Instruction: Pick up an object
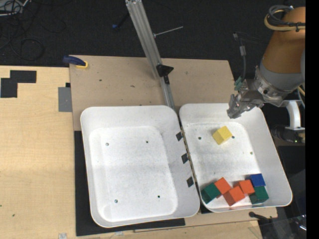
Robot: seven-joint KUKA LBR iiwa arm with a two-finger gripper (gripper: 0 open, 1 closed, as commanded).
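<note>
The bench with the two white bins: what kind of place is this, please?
Probably a robotics lab test bench. A grey and orange arm reaches over two shallow white bins, coloured blocks lie in the right one, and cables trail on the dark floor behind.

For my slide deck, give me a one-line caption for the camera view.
Gripper above right bin's far edge, near a lone yellow block.

the tan desk (119,81) carries two shallow white bins side by side, the left bin (132,166) and the right bin (239,153), on a black mat (78,183); a blue and yellow clamp (75,61) sits at its far left corner
</note>
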